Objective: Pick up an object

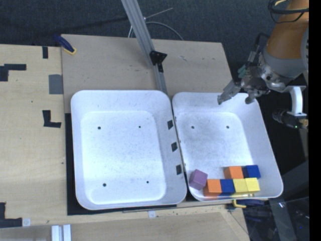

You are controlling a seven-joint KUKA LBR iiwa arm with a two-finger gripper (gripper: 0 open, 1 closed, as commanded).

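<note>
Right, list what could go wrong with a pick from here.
The blocks are packed edge to edge along the right bin's near wall, so a finger may find no gap and push them instead of closing on one. The pincer hangs over the far rim, and the cluster sits tight against the near wall, which may block a finger there. The purple block sits apart and tilted; it could slip.

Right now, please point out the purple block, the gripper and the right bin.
purple block [199, 178]: camera view, its top face.
gripper [234, 96]: camera view, midway between its fingertips.
right bin [210, 134]: camera view, bare part of its floor.
</note>
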